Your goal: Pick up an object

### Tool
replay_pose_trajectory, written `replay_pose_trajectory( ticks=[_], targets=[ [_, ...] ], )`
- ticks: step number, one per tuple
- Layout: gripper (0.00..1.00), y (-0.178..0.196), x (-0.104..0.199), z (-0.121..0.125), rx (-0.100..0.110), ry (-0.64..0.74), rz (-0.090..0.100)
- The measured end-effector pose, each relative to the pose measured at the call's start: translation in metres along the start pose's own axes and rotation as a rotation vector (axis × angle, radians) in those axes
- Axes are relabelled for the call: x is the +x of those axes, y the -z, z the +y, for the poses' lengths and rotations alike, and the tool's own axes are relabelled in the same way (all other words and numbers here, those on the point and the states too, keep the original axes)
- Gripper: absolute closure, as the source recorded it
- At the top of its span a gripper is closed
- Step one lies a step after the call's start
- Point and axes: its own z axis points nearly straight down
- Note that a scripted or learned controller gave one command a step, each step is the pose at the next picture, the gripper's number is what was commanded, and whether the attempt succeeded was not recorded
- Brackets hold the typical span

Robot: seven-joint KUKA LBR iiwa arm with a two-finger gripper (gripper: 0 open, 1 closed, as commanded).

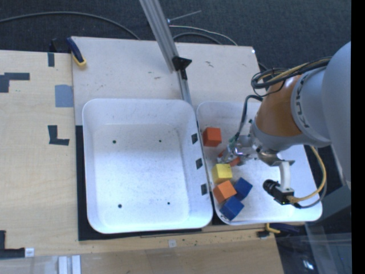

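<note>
White bins (137, 110) hold orange (213, 136), yellow (223, 172) and blue blocks (242, 188).

The grey arm (333, 90) reaches in from the right, its orange band (276, 116) just above the wrist. The wrist bends down and leftward, and the end effector (235, 150) hangs low at its tip, too small and cluttered to read.

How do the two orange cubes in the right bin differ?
Place: one orange cube sits alone near the bin's back; the other orange cube sits near the front, packed among the yellow cube and blue cubes.
Pose: the back one looks square to the bin, the front one turned.
Shared: colour, similar size.
</note>
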Motion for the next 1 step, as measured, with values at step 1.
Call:
replay_pose_trajectory(
  ticks=[1],
  targets=[
    [1.00, 0.0999, 0.0620, 0.0039, 0.005, 0.006, 0.005]
  ],
)
